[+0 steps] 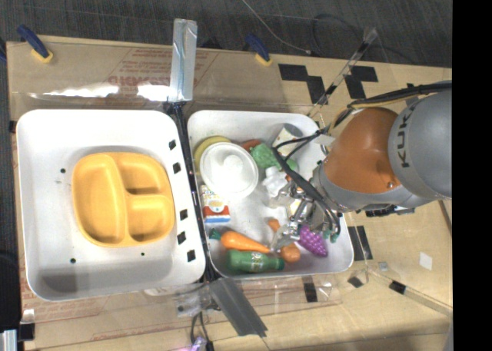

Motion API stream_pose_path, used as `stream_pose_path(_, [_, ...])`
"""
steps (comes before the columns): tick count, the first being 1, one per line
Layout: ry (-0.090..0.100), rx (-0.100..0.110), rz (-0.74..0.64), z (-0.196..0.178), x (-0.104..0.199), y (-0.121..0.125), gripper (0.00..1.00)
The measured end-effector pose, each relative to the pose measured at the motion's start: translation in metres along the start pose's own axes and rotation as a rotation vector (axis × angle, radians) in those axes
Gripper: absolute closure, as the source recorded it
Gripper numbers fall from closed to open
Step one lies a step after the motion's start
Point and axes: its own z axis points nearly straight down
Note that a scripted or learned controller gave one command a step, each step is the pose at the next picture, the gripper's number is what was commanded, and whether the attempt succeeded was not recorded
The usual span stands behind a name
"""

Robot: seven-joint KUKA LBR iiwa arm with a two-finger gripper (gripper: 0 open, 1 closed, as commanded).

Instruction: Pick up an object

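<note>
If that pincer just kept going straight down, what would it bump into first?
Probably the carrot or the small orange piece right below the pincer; depth is hard to judge from this slanted view.

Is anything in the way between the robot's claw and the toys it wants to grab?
No, nothing visible is. The gripper hangs right over the toy pile in the right bin, with the carrot and purple grapes beside it.
</note>
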Motion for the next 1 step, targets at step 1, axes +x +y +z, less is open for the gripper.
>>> stream_pose_path(1, [-0.003,0.001,-0.010,-0.0107,-0.0020,0.0020,1.00])
